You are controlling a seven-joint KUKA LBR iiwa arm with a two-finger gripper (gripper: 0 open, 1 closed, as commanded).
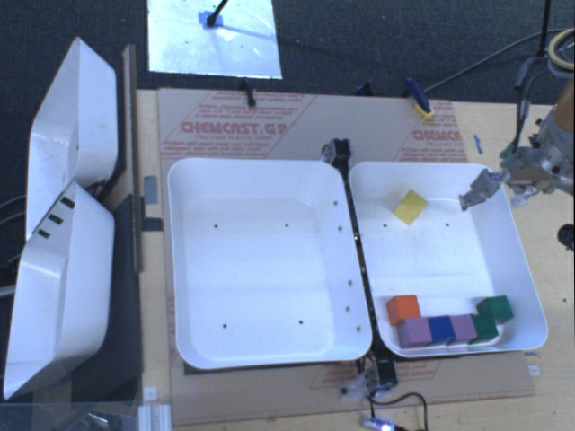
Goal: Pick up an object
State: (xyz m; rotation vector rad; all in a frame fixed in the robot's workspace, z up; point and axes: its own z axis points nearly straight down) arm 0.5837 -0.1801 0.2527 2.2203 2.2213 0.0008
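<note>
Fixed overhead slant on a surface with two shallow white bins side by side.

Hidden or cut off:
- Arm entering from the right, mostly cropped by the frame edge, with only the wrist end and a sliver of orange in view.
- Gripper poised over the upper right part of the right bin, just inside its far right rim; small and grey against white, so open or closed cannot be told. Nothing visible in its grasp.
- Dark green block partly masked by the green block beside it, its outline hard to separate.
- Printed sheet under the bins, its lettering largely covered by them.

Task objects, all in the right bin:
- Yellow block alone near the far side, left of the gripper and apart from it.
- Along the near wall, packed in a touching row: purple block, blue block, pale purple block, then the green pair in the near right corner.
- Orange block just behind the purple one, touching it.

Edges and open room:
- Bare bin floor on all sides of the yellow block.
- Near-wall row tight against rim and neighbours.
- Left bin showing bare floor throughout.
- Spare white bins stacked beyond the surface's left edge, well apart.
</note>
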